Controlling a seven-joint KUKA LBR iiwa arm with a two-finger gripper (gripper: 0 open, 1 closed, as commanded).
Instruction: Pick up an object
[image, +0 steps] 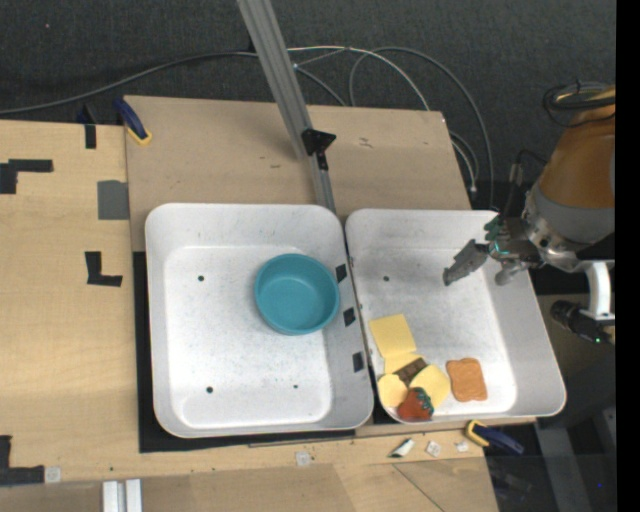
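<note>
A: Where is the pincer (483, 265)?

B: Over the upper right part of the right bin (420, 235), hanging from the grey arm (575, 190) that reaches in from the right. Its fingers are spread apart with nothing between them; one dark finger (462, 264) slants down and to the left, the other sits by the bin's right rim.

A: And the things to pick up?

B: All in the same bin, below the pincer and a little left of it, well apart from it. A pale yellow square block (392, 334) lies nearest. Below that is a cluster pressed together: a yellow piece (432, 381), a dark brown piece (409, 369) and a red item (412, 404) at the bin's lower edge. An orange spongy slab (466, 380) lies just beside the cluster, almost straight below the pincer.

A: Anything in the other bin?

B: A blue bowl (295, 293), upright, far to the pincer's left in the left bin (190, 330).

A: And the bench (60, 300)?

B: Light wood with black tape marks, far left of the pincer.
</note>
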